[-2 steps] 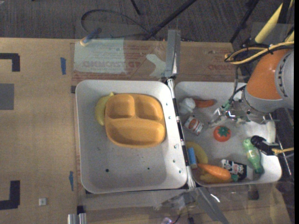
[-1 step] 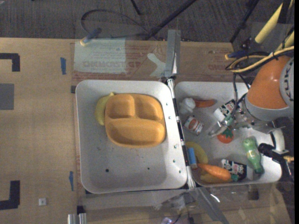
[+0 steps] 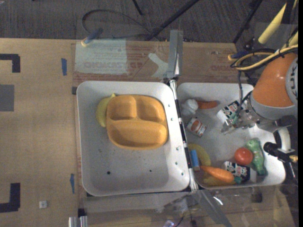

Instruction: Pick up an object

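I'm looking down on a brown bench (image 3: pixel 38 141) marked with blue tape, dark carpet and tripod legs lying beyond its far edge. An orange divided tray (image 3: pixel 136 121) is sitting in the left bin (image 3: pixel 90 174). The arm (image 3: pixel 274 91) is reaching over the right bin (image 3: pixel 279 176) from its right edge, the gripper (image 3: pixel 235 122) hovering low near the bin's middle; I cannot tell how wide it is. A small milk carton (image 3: pixel 230 109) is lying just beside it.

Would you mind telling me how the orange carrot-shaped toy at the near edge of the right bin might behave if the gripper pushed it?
The orange carrot-shaped toy looks rounded and tapered, so it may roll or pivot. It looks like smooth plastic, probably light and slippery.
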Tool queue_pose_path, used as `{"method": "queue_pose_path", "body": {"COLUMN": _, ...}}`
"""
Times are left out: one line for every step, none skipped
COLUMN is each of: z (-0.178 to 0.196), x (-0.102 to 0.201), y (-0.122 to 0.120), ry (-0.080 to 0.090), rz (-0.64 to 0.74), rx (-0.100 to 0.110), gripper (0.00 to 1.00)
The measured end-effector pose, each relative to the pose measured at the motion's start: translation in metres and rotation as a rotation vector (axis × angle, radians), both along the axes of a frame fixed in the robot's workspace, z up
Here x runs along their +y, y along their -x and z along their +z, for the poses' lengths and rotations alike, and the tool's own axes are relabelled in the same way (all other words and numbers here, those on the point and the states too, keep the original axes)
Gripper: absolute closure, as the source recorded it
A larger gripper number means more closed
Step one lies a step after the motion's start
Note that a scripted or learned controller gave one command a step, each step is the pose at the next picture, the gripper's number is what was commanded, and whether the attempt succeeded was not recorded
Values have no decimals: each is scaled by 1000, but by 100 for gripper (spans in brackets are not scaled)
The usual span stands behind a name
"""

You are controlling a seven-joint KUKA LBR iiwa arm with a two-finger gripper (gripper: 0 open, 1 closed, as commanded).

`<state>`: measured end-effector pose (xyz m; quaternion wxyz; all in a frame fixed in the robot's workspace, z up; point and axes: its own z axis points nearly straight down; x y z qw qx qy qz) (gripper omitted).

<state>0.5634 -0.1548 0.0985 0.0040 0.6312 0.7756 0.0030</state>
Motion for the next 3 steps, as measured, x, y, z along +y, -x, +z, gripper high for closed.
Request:
{"method": "queue_pose_path", "body": {"z": 87, "x": 85, "y": -13, "ry": -1, "rz": -14, "rx": 8, "gripper": 100}}
{"method": "queue_pose_path", "body": {"z": 120, "x": 40, "y": -80, "ry": 3, "rz": 194, "rx": 4, "gripper": 100}}
{"method": "queue_pose_path", "body": {"z": 128, "x": 37, "y": 25, "ry": -2, "rz": -142, "rx": 12, "gripper": 100}}
